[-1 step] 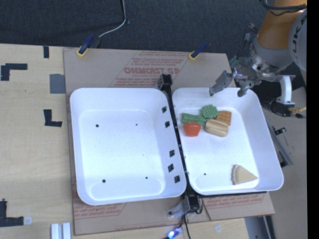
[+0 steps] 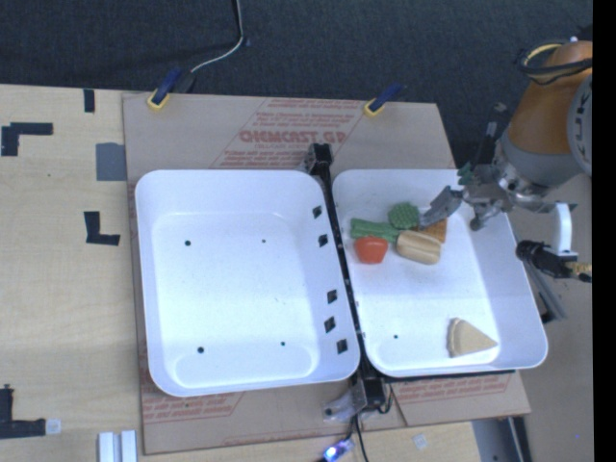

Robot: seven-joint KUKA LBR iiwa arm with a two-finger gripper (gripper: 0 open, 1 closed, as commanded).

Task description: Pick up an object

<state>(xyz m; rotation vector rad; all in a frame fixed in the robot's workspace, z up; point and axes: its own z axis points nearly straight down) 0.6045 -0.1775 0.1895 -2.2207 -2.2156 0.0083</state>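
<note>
Though partly hidden, orange piece behind jaws

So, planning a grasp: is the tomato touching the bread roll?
Apart. The camera view shows white bin floor between the tomato and the bread roll.

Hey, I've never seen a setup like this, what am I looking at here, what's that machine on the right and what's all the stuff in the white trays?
This is one camera fixed above a bench, looking down at a slant. The machine at the right is a robot arm, grey with an orange band. Its hand reaches over the right bin, by a cluster of toy foods: a green leafy vegetable, a red tomato-like piece, a tan bread roll and a small orange piece. A tan wedge lies apart, near that bin's front corner. The left bin sits beside it. Whether the hand grips anything is unclear.
</note>
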